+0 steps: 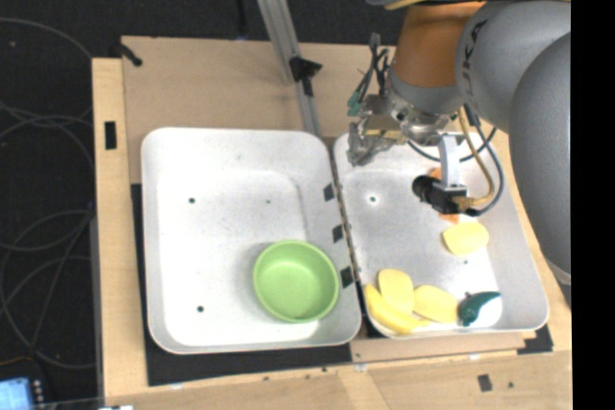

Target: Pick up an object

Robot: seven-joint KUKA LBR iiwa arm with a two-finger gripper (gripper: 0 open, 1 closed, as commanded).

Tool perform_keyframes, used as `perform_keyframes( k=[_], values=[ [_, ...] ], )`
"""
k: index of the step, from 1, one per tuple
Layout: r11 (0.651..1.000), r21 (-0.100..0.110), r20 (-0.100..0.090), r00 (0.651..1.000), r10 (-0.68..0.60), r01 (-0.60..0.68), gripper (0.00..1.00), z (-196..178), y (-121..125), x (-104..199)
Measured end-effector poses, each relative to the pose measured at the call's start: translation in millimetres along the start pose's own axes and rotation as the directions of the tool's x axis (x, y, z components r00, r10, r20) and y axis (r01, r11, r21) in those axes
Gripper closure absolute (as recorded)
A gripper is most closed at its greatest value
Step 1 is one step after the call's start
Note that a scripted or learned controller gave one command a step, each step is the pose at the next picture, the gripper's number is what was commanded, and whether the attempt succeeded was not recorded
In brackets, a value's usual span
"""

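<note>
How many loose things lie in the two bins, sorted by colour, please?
Green: 1, the bowl in the left bin.
Yellow: 3, one piece apart, two pieces at the right bin's near edge.
Teal: 1, the small object.
Total: 5.

You are looking at a robotics lab test cell: a plywood bench [221,82] bearing two shallow white bins [231,178] stands on black flooring strewn with loose cables [38,158], with an aluminium camera mast [274,14] rising behind.
</note>
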State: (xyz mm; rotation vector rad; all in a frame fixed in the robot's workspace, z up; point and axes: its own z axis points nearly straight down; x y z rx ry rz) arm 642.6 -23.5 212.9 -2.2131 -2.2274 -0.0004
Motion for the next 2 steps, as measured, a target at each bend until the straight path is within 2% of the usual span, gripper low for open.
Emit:
perform_keyframes(
  k=[2],
  values=[
    [1.0,-0.002,-0.001,1.0,0.002,-0.002,1.0,-30.9,-28.7,98.4]
  ],
)
